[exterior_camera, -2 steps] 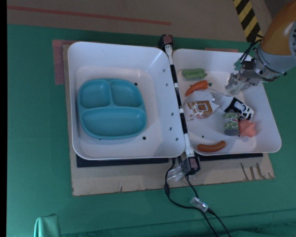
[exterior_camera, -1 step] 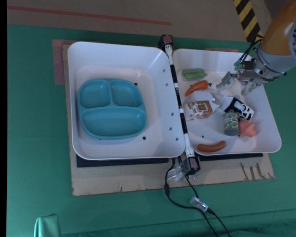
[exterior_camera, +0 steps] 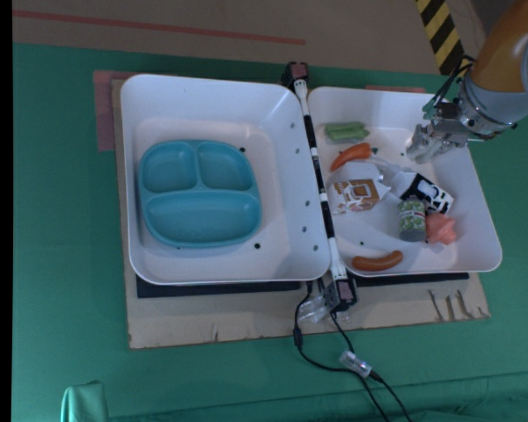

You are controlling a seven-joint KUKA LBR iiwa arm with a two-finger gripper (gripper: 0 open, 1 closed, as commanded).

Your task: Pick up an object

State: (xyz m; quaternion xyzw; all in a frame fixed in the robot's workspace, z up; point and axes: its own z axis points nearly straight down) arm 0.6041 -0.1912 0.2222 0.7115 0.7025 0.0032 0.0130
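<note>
The right bin (exterior_camera: 475,236) holds several small objects. A green piece (exterior_camera: 346,131) lies at its far left, with an orange carrot (exterior_camera: 352,156) just below it. A flat gingerbread-house piece (exterior_camera: 356,195) sits mid-bin. Beside it are a white bottle (exterior_camera: 391,176), a black-and-white item (exterior_camera: 429,192), a dark green jar (exterior_camera: 412,219) and a salmon-pink toy (exterior_camera: 442,229). A brown sausage (exterior_camera: 377,260) lies near the front wall. My gripper (exterior_camera: 420,150) hangs over the bin's upper right, just above and right of the white bottle, with nothing visibly in it.
The left bin (exterior_camera: 158,95) holds a teal divided plate (exterior_camera: 198,192). A divider bar (exterior_camera: 319,183) runs between the bins. Cables (exterior_camera: 334,350) trail off the front of the bench. Yellow-black hazard tape (exterior_camera: 436,11) marks the floor at the upper right.
</note>
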